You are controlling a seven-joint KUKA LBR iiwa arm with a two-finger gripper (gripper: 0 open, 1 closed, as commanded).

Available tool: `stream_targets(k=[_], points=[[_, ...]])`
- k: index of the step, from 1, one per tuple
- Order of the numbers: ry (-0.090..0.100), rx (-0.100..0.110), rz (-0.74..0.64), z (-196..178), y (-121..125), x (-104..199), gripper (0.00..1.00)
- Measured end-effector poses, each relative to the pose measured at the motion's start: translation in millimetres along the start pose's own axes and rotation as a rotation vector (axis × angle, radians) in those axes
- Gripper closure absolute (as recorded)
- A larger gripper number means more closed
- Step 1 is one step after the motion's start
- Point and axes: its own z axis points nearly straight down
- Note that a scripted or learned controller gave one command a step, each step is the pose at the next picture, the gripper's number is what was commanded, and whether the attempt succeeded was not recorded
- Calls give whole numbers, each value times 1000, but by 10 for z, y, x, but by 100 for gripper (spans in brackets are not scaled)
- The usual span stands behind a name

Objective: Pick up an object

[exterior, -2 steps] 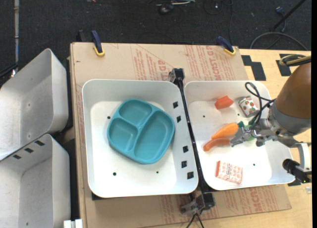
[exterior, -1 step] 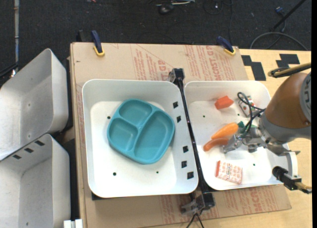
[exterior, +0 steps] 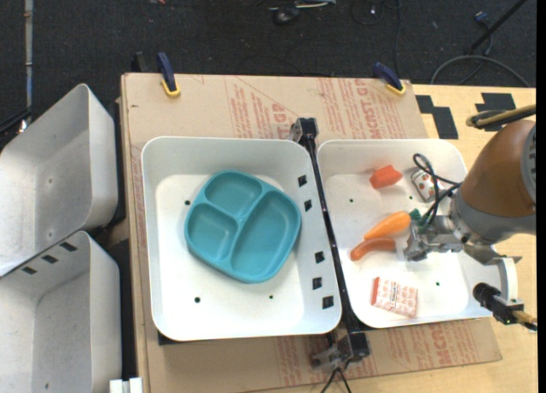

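Scanning from the left, you find the left bin [exterior: 171, 238] carrying a teal divided plate [exterior: 244, 226], which lies flat near the bin's centre and well apart from the arm. Treat it as outside the present step.

Moving across the divider, you reach the right bin [exterior: 444, 306]. It holds four loose items. An orange block [exterior: 385, 176] sits toward the far wall. A small white and red item [exterior: 421, 182] lies just beside it to the right, too small to identify. An orange carrot-shaped toy [exterior: 381, 234] lies at a slant near the bin's middle, with its thick end toward the arm. A flat white packet with red print [exterior: 394, 296] lies nearer the front wall, apart from the carrot.

At the right, the pincer [exterior: 417, 245] sits low in the right bin, just beside the thick end of the carrot-shaped toy. You cannot tell from this view whether it is released or clenched, because wrist hardware and cables cover it. Nothing shows as gripped.

Judge the step in hand as the approach or closing phase on the carrot-shaped toy, the nearest candidate. The pick is not yet confirmed.

For the next move, expect a firm closure across the toy's thick end, then a straight lift. Note the risk: the toy is rounded and tapered, so an off-centre closure may squeeze it out sideways.
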Motion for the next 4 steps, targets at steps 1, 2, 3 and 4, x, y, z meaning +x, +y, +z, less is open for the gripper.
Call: stream_targets(k=[1, 2, 3, 4], points=[[-2, -5, -6, -583, 66, -78, 100], [-2, -5, -8, -1021, 115, -41, 100], [-3, -5, -7, -1489, 52, -74, 100], [1, 1, -11, -1367, 98, 454, 100]])
